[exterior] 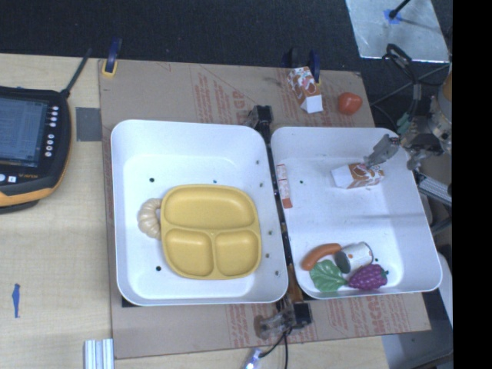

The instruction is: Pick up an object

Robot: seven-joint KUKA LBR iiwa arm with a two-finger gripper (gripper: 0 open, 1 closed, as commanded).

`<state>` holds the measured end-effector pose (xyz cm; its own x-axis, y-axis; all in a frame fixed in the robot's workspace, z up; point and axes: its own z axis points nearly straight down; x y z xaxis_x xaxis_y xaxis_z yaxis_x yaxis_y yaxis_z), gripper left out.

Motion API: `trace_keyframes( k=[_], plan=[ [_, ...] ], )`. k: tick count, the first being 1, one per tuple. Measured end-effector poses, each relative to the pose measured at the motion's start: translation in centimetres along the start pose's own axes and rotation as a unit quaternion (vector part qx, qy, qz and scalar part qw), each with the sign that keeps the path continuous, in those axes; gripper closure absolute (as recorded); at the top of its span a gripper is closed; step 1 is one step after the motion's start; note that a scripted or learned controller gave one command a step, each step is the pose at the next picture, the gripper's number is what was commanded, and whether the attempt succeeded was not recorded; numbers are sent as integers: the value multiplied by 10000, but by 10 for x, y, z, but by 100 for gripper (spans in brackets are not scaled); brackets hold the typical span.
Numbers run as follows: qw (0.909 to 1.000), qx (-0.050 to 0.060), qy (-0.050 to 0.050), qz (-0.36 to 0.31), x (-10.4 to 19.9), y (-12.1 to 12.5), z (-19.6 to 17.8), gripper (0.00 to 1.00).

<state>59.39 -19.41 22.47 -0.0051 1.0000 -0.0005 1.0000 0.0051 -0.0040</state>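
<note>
while toys crowd the right bin's near corner, the small carton lies alone farther back, likely the easier target; the gripper reaches its far end, grip state unreadable.

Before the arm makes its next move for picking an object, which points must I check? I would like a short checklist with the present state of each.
1. Gripper is over the right bin: ok.
2. Small carton lies just beside the gripper tip: ok.
3. Carton is between the fingers: cannot tell.
4. Fingers open or shut: cannot tell.
5. Carton lies apart from the sausage, can, leaf and grapes: ok.
6. Yellow tray is away in the left bin: ok.
</note>
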Motion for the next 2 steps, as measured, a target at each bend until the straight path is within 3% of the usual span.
trace_keyframes(
  k=[1, 2],
  plan=[
    [10000, -44, -1, -8, -17, 54, 116, 0],
    [10000, -58, -9, -29, -17, 56, 103, 100]
  ],
)
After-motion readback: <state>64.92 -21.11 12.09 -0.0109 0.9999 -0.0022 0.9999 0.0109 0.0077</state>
